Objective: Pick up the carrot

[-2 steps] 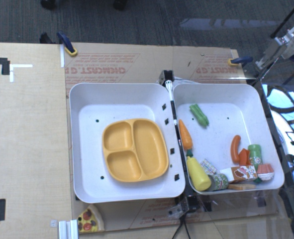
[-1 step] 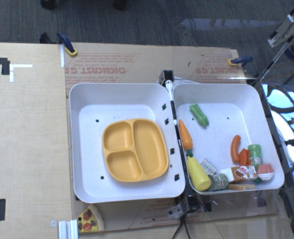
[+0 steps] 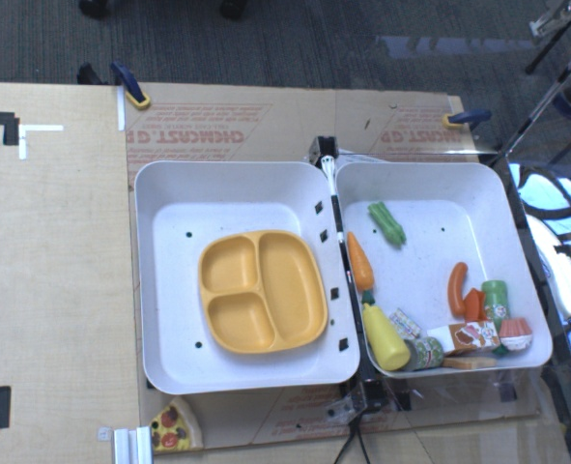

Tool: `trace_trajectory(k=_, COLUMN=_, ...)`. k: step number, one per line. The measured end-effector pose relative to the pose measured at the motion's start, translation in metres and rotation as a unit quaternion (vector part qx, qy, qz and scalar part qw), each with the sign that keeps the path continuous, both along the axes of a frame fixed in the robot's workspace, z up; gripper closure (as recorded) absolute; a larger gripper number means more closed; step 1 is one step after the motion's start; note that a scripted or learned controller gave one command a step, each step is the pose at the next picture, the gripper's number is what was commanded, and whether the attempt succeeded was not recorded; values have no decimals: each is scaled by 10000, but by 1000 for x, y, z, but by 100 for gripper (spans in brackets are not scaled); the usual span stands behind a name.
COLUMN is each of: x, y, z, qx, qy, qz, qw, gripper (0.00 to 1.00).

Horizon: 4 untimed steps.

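The carrot [image 3: 360, 264] is orange with a small green top at its near end. It lies lengthwise against the left wall of the right bin [image 3: 478, 184], just above a yellow bottle [image 3: 384, 340].
A yellow three-part plate [image 3: 262, 290] sits in the left bin [image 3: 159, 259]. In the right bin lie a green pepper [image 3: 387, 223], an orange sausage [image 3: 457, 287], a green can [image 3: 495, 300], and several packets and toy foods along the near wall [image 3: 459, 341]. A toy pizza slice [image 3: 172, 429] lies on the cardboard.
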State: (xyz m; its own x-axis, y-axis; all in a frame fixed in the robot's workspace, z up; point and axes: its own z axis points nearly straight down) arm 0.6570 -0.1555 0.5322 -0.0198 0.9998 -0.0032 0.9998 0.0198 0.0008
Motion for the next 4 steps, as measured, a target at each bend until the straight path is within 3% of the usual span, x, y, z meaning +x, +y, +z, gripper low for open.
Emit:
trace_trajectory(k=1, x=3, y=-12, z=8, qx=3, qy=-1, qz=-1065, qw=9943, gripper=0)
trace_trajectory(k=2, x=3, y=-19, z=-17, qx=5, qy=28, qz=-2686, qw=9632, gripper=0)
trace_trajectory(k=3, x=3, y=-20, z=7, qx=5, qy=3, qz=-4495, qw=8933, gripper=0)
trace_trajectory(k=4, x=-18, y=-27, z=7, qx=2, qy=20, qz=-6254, qw=7803, gripper=0)
